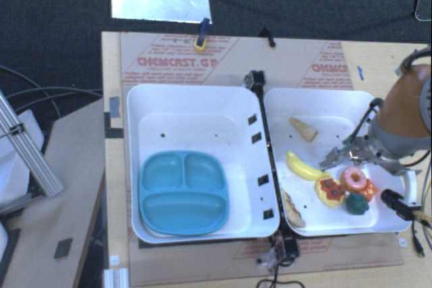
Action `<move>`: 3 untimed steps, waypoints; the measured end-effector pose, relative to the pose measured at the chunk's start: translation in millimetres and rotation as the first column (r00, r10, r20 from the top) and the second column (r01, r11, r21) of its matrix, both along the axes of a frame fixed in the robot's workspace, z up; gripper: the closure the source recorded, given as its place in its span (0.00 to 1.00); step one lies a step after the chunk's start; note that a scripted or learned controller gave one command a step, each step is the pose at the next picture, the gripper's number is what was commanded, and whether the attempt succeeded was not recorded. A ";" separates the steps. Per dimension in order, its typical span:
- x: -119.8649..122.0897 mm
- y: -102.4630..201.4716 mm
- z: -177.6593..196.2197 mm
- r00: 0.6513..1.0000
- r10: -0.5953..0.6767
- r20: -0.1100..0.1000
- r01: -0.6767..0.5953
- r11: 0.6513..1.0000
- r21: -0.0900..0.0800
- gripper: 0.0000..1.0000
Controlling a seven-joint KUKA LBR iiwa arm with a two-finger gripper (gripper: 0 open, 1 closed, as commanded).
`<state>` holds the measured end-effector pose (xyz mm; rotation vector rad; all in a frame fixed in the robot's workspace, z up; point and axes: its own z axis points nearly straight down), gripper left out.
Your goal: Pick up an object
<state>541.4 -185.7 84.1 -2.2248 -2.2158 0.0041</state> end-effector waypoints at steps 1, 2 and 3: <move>-54.7 83.4 1.4 1.000 0.005 0.013 -0.005 1.000 -0.005 0.00; -52.9 80.9 11.4 1.000 0.006 0.011 -0.006 1.000 -0.002 1.00; 53.6 138.2 106.8 1.000 0.017 0.023 -0.017 1.000 0.001 1.00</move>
